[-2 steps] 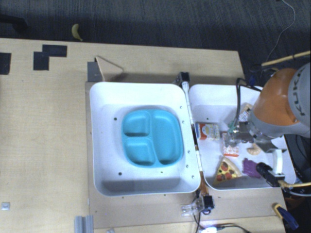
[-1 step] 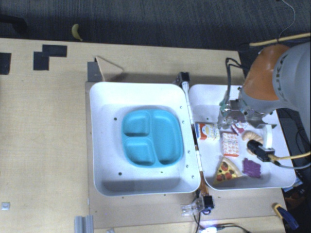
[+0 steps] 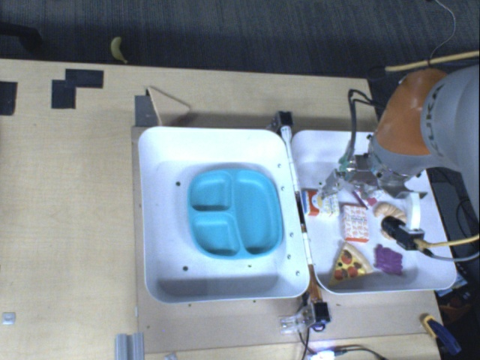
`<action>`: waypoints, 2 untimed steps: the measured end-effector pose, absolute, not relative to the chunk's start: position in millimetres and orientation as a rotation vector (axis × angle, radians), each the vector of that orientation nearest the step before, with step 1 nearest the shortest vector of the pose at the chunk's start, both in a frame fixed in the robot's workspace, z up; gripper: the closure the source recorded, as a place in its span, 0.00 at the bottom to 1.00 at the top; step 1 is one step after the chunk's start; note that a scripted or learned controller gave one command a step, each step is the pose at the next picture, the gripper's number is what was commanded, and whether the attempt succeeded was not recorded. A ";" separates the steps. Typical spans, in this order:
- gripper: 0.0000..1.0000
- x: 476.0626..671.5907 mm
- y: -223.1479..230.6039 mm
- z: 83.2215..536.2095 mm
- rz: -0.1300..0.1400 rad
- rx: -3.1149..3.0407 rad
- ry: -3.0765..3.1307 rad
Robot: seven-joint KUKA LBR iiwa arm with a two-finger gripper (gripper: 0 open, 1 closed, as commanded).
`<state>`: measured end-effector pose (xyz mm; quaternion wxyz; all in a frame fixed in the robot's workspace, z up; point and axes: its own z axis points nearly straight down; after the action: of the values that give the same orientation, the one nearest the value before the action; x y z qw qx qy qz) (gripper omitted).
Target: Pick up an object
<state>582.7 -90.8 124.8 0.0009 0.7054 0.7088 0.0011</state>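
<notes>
Two white bins side by side, blue divided tray in left one, gripper low over right bin's toys, grip state unclear, pizza slice near front

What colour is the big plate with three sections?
Light blue. The plastic three-section plate shows best in the overhead camera view, inside the left white bin.

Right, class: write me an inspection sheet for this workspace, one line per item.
Surface: tan bench bearing two white bins.
Job's things: right bin holds a pizza slice toy, a purple piece and a red-and-white card.
Clutter: blue divided tray in the left bin.
Grippers: gripper low over the right bin.
Cables: black cable beside the arm.
Surroundings: dark carpet beyond the bench.
</notes>
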 end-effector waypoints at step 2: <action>1.00 519.6 -100.1 103.5 0.023 2.200 2.206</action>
<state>519.6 -100.1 103.5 0.0128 0.7061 0.7079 0.0074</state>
